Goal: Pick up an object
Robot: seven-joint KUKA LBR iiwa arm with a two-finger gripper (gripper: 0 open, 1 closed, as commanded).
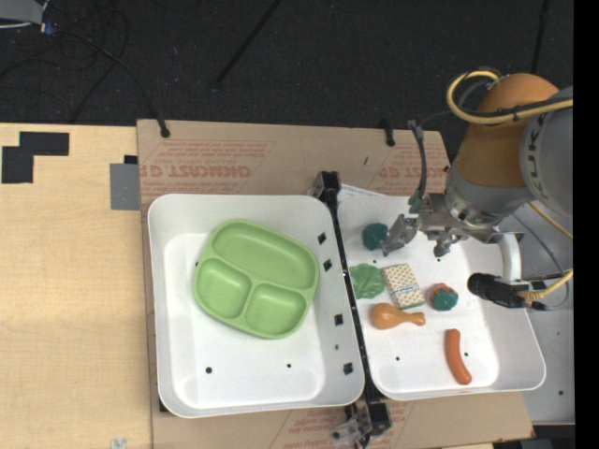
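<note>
Right bin [524, 368]: gripper [421, 237] above box [403, 284], jaws spread, gripping nothing. Teal ball [375, 235] just left of gripper

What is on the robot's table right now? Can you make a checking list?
Surface: two white bins, left bin, right bin, on cardboard.
Job's things: right bin holds teal ball, green leaf, patterned box, drumstick, red-green ball, sausage.
Clutter: green plate in left bin.
Tool: tool above right bin, fingers spread, nothing between them.
Cables: yellow loop on arm; dark cables on floor.
Surroundings: wooden bench, dark floor.
</note>
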